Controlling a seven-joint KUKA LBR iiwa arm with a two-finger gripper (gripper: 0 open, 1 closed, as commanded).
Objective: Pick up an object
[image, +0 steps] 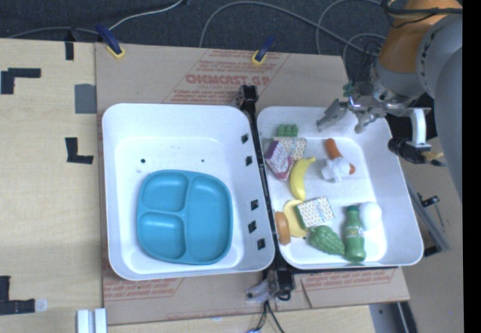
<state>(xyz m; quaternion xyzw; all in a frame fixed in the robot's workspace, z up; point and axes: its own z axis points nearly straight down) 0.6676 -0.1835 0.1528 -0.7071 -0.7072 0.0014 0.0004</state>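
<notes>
From here my gripper [344, 115] hangs with jaws released (nothing between them), the orange carrot [331, 148] just below-left.

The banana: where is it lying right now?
The banana lies in the right bin, near its left wall, just below the purple packet and left of the white crumpled item.

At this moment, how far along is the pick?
Done: the pincer is over the right bin's far edge, fingers spread. In hand: nothing between them. Left: come down on an item, such as the orange piece or banana, close and lift. The blue plate sits in the left bin.
</notes>
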